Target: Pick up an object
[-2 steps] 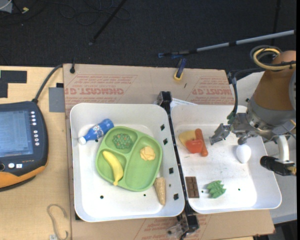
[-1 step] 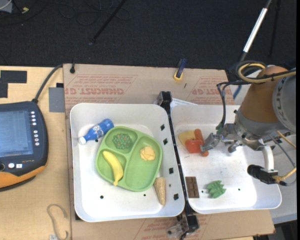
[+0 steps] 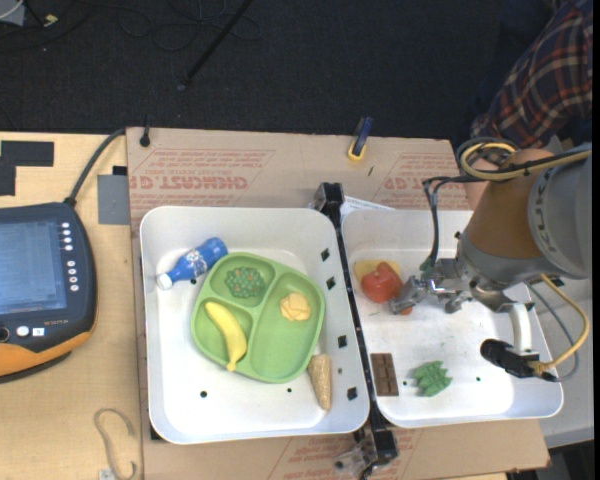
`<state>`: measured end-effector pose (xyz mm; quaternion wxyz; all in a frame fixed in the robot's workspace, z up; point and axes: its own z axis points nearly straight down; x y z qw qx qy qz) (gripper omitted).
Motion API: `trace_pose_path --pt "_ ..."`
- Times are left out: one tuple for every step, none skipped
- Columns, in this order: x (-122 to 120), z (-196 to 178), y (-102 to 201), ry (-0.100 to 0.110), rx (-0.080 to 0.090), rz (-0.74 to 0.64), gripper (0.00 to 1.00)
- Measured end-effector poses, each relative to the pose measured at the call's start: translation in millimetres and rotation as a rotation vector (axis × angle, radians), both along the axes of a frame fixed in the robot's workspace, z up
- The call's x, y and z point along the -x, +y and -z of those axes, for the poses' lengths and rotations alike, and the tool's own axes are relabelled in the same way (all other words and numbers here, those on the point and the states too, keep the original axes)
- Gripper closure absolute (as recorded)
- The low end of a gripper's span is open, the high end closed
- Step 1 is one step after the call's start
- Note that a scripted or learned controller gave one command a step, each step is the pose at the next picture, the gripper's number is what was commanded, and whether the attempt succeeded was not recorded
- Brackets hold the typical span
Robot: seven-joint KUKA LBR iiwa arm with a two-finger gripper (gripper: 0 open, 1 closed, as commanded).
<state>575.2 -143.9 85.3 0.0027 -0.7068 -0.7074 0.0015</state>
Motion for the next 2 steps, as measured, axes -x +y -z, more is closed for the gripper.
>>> trace_pose_path --pt "-0.3 -12.3 -1.5 -0.001 0.000 0.004 1.00" --pt "4.2 -55.5 -6.8 -0.006 0.002 0.011 1.00"
